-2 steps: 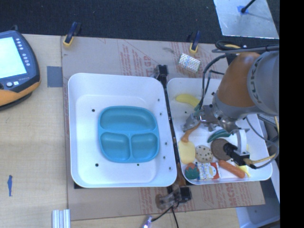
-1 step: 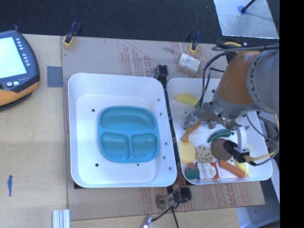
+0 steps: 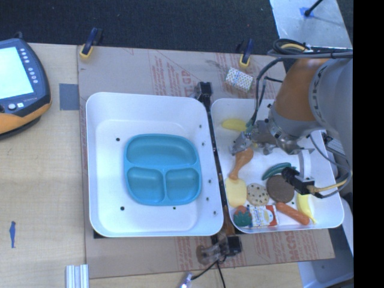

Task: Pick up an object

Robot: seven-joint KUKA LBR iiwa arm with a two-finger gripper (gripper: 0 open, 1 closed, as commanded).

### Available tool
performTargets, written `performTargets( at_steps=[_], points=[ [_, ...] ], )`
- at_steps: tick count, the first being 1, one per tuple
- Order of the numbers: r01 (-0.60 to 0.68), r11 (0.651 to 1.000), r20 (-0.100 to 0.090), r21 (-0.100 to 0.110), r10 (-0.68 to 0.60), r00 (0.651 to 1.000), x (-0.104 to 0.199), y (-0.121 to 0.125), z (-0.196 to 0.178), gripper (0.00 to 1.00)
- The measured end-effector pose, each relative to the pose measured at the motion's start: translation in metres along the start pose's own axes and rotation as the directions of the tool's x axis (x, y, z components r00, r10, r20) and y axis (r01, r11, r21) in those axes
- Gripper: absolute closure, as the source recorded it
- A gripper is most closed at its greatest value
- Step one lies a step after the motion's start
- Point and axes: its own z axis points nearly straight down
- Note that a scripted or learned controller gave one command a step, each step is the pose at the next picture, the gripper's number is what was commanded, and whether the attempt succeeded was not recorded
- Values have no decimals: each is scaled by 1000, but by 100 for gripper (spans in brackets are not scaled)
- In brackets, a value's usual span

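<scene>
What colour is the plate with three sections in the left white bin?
The three-section plastic plate is light blue, clearest in the camera view.

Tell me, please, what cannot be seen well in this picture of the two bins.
- Fingers of the gripper: too dark and small in the camera view to judge.
- Right bin: its far right part lies under the arm.
- Small box: print too small to read.
- Handheld screen: cut off by the left edge.

The thick grey metal arm (image 3: 333, 95) wears a broad orange band (image 3: 297, 92) above its wrist. Black cables (image 3: 282, 56) loop along it; a yellow-and-black cable (image 3: 327, 188) trails lower down.
</scene>
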Motion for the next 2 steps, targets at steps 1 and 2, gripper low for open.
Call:
performTargets(
  at_steps=[1,2],
  points=[
    [1,1000,1,3,-1,1000,1,-8,0,0],
    [3,1000,1,6,-3,1000,0,-8,-10,100]
  ],
)
